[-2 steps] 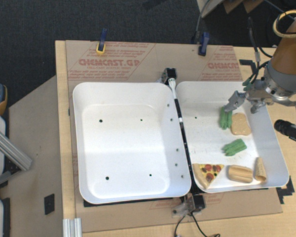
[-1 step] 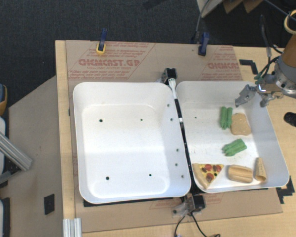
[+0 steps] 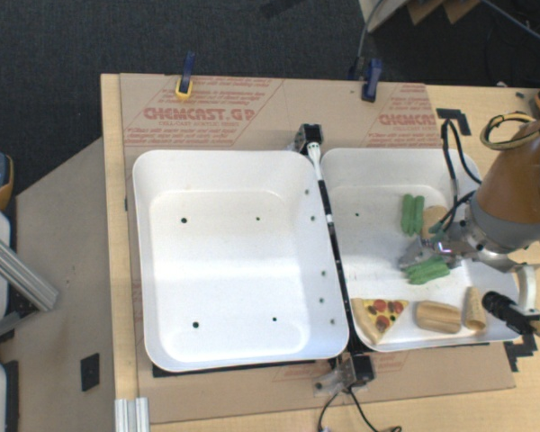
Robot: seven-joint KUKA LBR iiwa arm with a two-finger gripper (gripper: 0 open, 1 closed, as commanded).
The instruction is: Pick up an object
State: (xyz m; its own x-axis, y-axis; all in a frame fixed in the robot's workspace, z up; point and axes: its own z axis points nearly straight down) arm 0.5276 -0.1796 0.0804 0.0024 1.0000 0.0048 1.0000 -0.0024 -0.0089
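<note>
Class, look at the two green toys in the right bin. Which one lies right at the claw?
The lower green piece, lying slantwise right at the claw. The other green piece stands farther up the right bin, lengthwise and apart from the arm.

— What are the bins made of?

— Both white bins (image 3: 225, 268) look like smooth plastic with a slight sheen. The tabletop (image 3: 252, 106) under them is matt brown cardboard with red print.

— And near your hand?

— My hand (image 3: 423, 255) is dull grey metal. The green piece (image 3: 429, 271) just beside it looks like glossy plastic; the bread roll (image 3: 438, 316) below it is matt tan.
</note>
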